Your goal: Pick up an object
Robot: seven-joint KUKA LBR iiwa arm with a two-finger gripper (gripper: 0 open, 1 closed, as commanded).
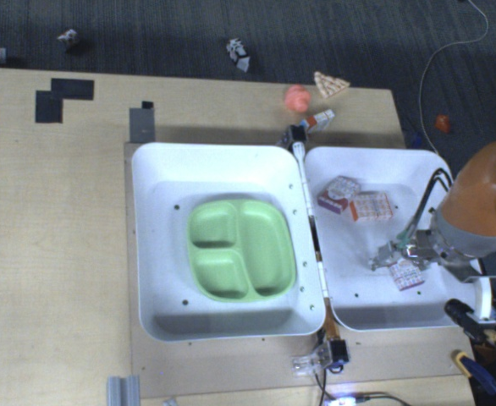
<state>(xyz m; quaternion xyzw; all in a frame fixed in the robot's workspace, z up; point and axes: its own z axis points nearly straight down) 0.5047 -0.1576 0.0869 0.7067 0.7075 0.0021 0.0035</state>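
Overhead, the tool hung low inside the right bin, reaching in from the right below the orange band of the arm. Its metal fingers pointed left and sat directly over a small patterned packet lying flat on the bin floor, touching or nearly touching it; whether the fingers were apart or together could not be told from this slant, and nothing was plainly seen between them.

Up and to the left of the tool, well apart from it, two more small boxes lay side by side in the same bin: a pink-and-white carton and, just beside it, an orange-red carton.

Farther left of the tool, past the shared rims, the left bin held a light green divided tray with three compartments, resting flat.

Beyond the bins, up and left of the tool, the bench carried a pink ball, a wedge-shaped toy near it, and a small tube-like item close to the bins' upper rims.
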